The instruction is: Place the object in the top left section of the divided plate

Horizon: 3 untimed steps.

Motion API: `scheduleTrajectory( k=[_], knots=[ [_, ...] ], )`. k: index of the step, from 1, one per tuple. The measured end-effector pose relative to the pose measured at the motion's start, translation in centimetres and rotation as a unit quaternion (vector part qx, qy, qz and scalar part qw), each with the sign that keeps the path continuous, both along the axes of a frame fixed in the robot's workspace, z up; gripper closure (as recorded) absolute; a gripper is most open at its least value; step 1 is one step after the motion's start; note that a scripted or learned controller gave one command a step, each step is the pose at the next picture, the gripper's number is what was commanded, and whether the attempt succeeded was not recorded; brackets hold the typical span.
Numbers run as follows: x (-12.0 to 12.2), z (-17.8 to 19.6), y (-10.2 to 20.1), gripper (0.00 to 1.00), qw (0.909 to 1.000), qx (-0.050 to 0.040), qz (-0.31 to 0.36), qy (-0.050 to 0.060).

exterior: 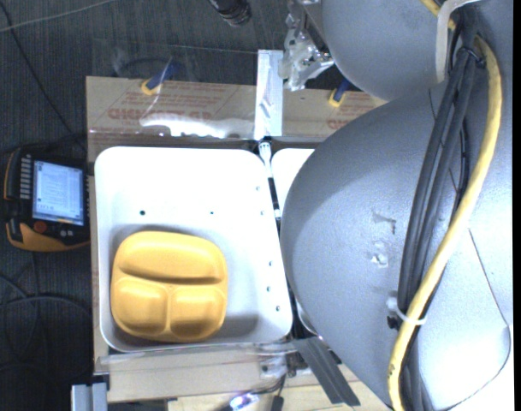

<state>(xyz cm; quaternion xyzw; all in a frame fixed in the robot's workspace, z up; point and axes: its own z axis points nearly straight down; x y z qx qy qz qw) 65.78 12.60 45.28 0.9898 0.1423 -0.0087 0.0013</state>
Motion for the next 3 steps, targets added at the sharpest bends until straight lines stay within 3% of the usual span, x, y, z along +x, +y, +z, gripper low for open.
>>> scheduleTrajectory(
  k=[1, 2, 3],
  knots=[
    [0.0, 0.0, -0.01, 0.0, 1.0, -0.0001, 0.0, 0.0],
    [0.0, 0.72, 0.16, 1.0, 1.0, -0.001, 0.007, 0.002],
    [0.0, 0.74, 0.14, 0.0, 1.0, -0.0013, 0.007, 0.002]
  ],
)
